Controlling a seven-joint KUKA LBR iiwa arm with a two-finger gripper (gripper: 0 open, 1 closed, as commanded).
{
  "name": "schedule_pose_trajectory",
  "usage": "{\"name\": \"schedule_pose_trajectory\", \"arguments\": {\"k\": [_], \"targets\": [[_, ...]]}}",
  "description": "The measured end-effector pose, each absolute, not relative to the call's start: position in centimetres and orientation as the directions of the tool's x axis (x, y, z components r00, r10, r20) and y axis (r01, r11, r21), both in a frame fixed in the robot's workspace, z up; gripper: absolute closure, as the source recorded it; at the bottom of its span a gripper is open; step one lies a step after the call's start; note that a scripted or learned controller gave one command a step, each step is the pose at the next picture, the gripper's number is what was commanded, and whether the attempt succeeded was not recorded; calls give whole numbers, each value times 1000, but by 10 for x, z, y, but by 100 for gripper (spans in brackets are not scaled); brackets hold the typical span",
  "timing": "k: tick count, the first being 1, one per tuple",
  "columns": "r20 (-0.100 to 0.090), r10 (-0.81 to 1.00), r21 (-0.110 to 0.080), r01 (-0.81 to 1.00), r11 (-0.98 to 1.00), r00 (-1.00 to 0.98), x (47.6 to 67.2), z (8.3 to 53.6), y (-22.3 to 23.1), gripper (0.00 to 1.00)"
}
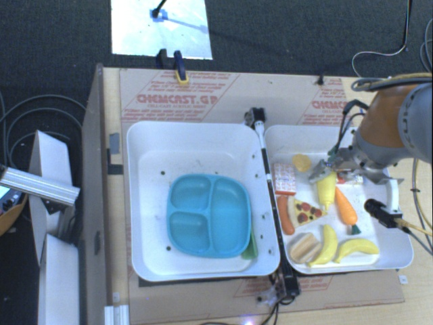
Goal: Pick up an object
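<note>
One claw (327,172) low over corn (326,191), fingertips indistinct.

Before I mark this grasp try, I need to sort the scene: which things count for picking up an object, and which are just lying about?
For the job:
- gripper, low in the right bin
- yellow corn cob by the gripper
- carrot
- two bananas
- pizza slice
- hot dog bun

Lying about:
- blue divided plate in the left bin
- cardboard sheet under the bins
</note>
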State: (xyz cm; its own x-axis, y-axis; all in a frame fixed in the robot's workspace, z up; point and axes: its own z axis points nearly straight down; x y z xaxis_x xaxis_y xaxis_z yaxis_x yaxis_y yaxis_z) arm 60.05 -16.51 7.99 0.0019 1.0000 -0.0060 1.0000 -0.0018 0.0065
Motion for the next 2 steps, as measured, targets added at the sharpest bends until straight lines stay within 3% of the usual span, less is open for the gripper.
{"name": "schedule_pose_trajectory", "arguments": {"k": [1, 2], "targets": [[-6, 1000, 18, 1000, 3, -3, 606, 102, -163, 100], [1, 1000, 10, 1000, 8, -8, 585, 206, -111, 100]]}}
